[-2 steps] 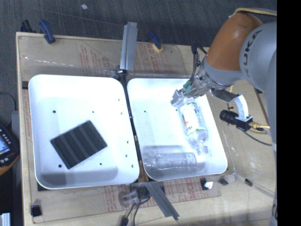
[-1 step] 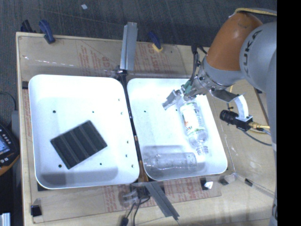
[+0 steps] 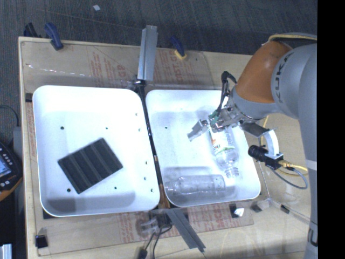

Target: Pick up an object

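Two white bins: left bin [image 3: 48, 107], right bin [image 3: 178, 104]. A black ribbed pad [image 3: 90, 165], marked with parallel grooves, is seen in the left bin. Two clear plastic bottles are seen in the right bin: one [image 3: 223, 147] with a white label printed red and green, the other [image 3: 195, 185] plain. Grey arm [image 3: 296, 85], orange band [image 3: 261, 72]. Tan bench [image 3: 81, 58], faint red print. Blue clamps [image 3: 54, 36].
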`<state>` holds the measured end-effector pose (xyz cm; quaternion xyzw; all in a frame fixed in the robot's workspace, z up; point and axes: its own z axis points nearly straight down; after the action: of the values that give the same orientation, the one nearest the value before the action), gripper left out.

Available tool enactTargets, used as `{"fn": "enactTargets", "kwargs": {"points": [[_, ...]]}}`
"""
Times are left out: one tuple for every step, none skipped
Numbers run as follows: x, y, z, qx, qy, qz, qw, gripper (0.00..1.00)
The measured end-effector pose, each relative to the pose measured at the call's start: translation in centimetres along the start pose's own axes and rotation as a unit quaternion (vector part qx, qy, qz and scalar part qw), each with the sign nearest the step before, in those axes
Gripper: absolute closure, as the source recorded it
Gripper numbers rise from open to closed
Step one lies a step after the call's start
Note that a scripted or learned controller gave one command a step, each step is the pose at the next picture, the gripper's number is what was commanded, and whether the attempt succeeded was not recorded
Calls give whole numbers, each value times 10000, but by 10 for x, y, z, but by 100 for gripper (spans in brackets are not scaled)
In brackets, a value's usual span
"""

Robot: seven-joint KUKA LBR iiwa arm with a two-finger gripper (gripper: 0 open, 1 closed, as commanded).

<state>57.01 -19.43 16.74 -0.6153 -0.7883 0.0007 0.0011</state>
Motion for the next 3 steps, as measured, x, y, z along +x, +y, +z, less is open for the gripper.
{"fn": "enactTargets", "kwargs": {"points": [[-12,-9,18,13,11,876,9962,0],[-20,17,35,-4,2,2283,9736,0],[-3,-23,-31,-1,8,1857,9826,0]]}}
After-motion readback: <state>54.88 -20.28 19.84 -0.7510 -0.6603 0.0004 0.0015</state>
